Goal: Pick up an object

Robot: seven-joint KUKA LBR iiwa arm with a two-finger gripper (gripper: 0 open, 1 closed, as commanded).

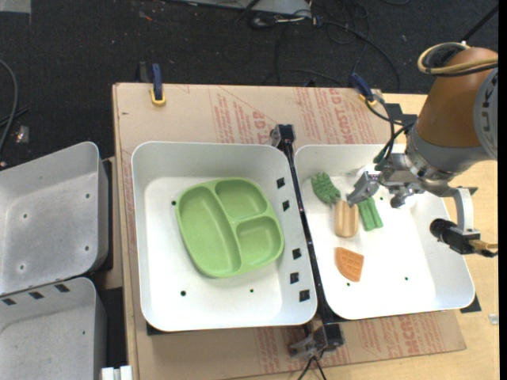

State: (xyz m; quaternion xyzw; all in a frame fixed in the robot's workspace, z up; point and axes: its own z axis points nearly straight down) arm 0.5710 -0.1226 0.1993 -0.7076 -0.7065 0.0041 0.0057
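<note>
Nothing looks lifted yet, as far as I can judge: every loose piece lies flat on the floor of the right bin (444, 279), so the grasp and the lift are both left to do. The gripper (382, 187) hangs low over that bin's upper middle, its fingers spread apart with nothing between them, just above the green stick (370, 214). Counting that bin: one dark green ridged piece (325, 188), one tan cylinder (344, 219) beside the stick, and one orange wedge (349, 263) nearer the front, four in all. The left bin (154, 236) holds one green divided plate (230, 227).
</note>
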